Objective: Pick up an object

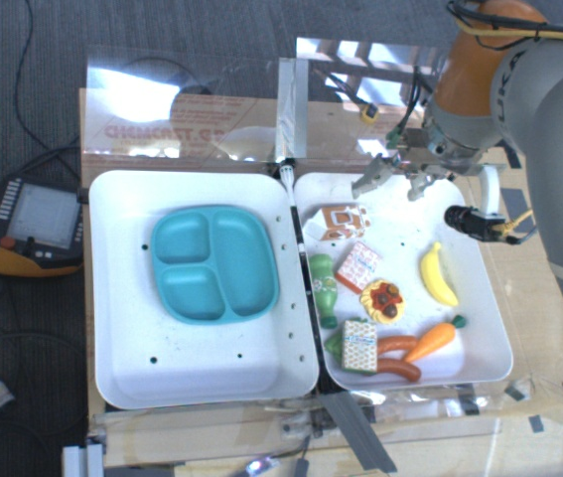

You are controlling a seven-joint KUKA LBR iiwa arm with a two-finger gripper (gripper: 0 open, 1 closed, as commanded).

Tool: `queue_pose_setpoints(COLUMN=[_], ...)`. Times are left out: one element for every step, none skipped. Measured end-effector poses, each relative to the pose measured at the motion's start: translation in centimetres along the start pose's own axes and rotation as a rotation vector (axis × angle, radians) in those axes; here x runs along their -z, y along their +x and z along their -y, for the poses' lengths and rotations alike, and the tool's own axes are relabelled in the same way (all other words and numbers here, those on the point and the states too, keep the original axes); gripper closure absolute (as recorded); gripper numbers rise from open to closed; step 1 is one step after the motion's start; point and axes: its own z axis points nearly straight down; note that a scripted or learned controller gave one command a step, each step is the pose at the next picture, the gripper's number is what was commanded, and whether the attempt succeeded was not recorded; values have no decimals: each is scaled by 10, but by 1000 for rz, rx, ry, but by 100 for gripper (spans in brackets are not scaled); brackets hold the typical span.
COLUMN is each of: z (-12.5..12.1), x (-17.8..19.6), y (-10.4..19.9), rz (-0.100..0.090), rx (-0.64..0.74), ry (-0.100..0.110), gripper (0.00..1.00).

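From above, the gripper (393, 179) is hovering over the right bin's (490, 296) far edge, fingers apart and gripping nothing. The banana (438, 276) is lying near the right wall, with bare floor surrounding it.

Contents of the right bin (494, 351), all lying loose on its white floor:
- Banana (439, 276), yellow, lengthwise near the right wall.
- Carrot (431, 341), orange with green tip, slanted at front right.
- Sausage (397, 368), red, along the front edge.
- Pizza slice (383, 300), centre.
- Red-and-white packet (357, 265), tilted.
- Orange-printed card (343, 223), rear left.
- Green vegetables (323, 288), against the left wall.
- Small patterned box (359, 347), front left.
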Motion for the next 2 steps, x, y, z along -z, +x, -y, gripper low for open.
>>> queue_pose_setpoints(z=[62, 123], x=[8, -91], y=[-54, -86], rz=[3, 4], rx=[146, 69], ry=[-1, -20], gripper=[0, 0])
